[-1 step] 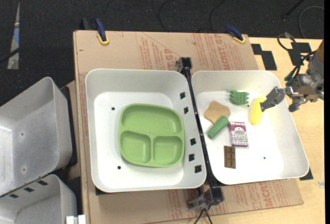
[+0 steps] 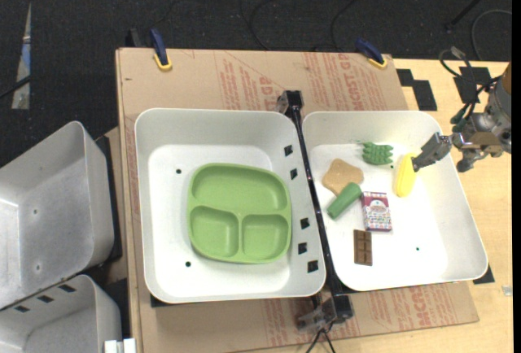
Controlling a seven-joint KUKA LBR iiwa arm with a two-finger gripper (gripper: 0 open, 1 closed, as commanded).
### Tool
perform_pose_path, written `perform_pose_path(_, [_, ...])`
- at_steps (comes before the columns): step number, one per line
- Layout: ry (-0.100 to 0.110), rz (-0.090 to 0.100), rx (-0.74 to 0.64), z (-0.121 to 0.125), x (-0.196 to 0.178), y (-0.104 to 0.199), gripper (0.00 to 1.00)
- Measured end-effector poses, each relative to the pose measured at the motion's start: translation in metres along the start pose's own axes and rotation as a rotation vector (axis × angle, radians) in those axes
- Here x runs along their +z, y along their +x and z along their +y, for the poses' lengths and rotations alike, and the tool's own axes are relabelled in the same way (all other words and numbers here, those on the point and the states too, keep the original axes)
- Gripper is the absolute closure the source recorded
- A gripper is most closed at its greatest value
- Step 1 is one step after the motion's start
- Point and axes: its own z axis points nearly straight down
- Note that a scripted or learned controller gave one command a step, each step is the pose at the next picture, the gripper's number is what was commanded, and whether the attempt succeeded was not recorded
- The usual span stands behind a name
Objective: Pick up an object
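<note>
The pincer (image 2: 429,153) is seen at the right bin's (image 2: 456,262) upper right rim, reaching in from the right; whether it is released or clenched cannot be told. Its dark tip lies just beside the upper end of a yellow object (image 2: 403,176), though contact cannot be confirmed. The yellow object is found in the right bin's upper right part, its long axis running nearly up and down the view, slightly tilted. Also held in that bin are a green ridged piece (image 2: 378,153), a tan piece (image 2: 342,175), a green cylinder (image 2: 344,200), a red-and-white box (image 2: 376,211) and a brown bar (image 2: 363,247). A green divided plate (image 2: 239,213) is held in the left bin (image 2: 163,140).
</note>
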Motion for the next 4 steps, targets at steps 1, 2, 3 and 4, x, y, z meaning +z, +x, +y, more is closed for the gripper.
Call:
perform_pose_path(1, [0.004, 0.001, 0.002, -0.002, 0.043, 0.001, 0.0])
perform_pose_path(2, [0.007, 0.003, 0.003, -0.009, 0.106, 0.001, 0.0])
perform_pose_path(3, [0.005, 0.002, 0.003, -0.01, 0.151, -0.003, 0.0])
perform_pose_path(4, [-0.001, 0.0, 0.002, -0.008, 0.137, -0.003, 1.0])
